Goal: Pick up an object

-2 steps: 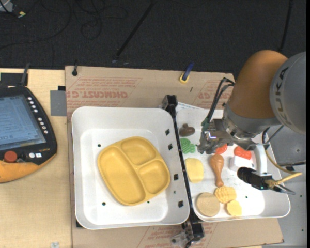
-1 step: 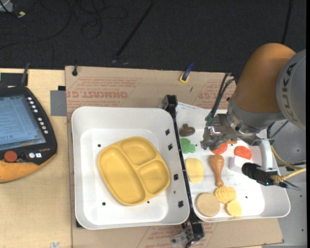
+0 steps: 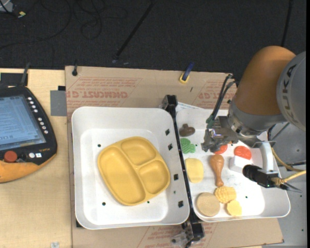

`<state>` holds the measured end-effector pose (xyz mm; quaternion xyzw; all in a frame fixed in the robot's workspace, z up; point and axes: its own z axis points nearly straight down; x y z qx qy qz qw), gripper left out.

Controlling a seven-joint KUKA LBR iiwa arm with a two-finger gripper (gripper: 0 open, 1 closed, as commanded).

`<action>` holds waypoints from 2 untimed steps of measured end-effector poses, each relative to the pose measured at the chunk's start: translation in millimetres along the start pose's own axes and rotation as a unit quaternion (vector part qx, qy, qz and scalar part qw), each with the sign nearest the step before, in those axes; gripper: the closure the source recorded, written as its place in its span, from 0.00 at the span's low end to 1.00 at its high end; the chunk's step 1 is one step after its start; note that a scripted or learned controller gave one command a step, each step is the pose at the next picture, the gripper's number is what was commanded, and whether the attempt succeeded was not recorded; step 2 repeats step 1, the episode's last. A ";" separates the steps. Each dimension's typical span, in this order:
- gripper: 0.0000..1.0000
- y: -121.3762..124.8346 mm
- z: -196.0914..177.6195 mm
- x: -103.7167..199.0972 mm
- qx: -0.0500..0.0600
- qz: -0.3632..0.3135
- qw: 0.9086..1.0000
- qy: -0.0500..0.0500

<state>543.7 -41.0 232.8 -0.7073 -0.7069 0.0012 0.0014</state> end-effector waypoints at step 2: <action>1.00 8.6 15.3 6.3 0.001 0.000 1.000 0.000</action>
